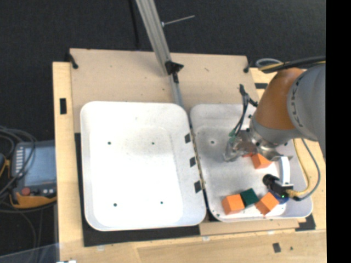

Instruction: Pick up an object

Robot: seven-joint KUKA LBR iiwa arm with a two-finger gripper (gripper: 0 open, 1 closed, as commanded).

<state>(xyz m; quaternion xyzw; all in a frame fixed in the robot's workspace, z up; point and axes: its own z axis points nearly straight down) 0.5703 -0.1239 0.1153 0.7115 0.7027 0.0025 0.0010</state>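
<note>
Operator: Gripper first. Where is it hanging?

Observer: The robot's gripper [235,149] is hanging low over the shallow white right-hand bin [216,119], roughly above the middle of its floor and slightly toward the edge it is sharing with the shallow white left-hand bin [137,163]. The grey arm with the orange band [279,108] is reaching in across the right-hand bin's upper right corner.

Operator: Is it open or closed?

Observer: I cannot tell. From this height the tip is showing only as a small grey blur.

Operator: Where are the objects lying?

Observer: All of them are sitting in the right-hand bin. A small orange block [260,161] is lying just beside the gripper on its right, partly tucked under the wrist. I cannot tell whether the two are touching. An orange cube [233,203] is resting against the bin's lower edge. A dark green block [250,196] is sitting just beside that cube, on the side toward the lower right corner. A second orange cube [268,203] is lying past the green one, nearer that corner, turned at a slant. A small blue piece [281,200] is peeking out beside it — too little is showing to tell its shape.

Operator: And the bins themselves?

Observer: They are sitting side by side on the pale wooden bench [126,75].
</note>
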